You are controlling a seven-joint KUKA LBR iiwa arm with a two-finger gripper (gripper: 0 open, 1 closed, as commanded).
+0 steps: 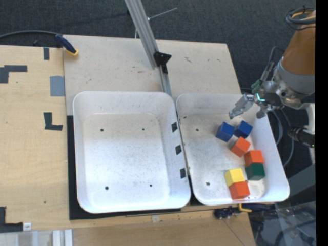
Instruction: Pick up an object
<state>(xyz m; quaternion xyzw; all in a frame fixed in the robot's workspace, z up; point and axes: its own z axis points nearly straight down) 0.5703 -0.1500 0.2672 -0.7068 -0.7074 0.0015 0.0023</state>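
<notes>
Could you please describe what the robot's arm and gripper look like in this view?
The arm is grey with a broad orange band above the wrist. Its gripper is a small grey metal unit with two slim pale fingers and a small teal glow at its base. Dark cables run alongside the wrist.

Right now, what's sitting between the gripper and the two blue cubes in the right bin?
Nothing. In the camera view, the gripper hangs just above the blue cubes, and the short stretch between them is bare white floor of the right bin.
</notes>
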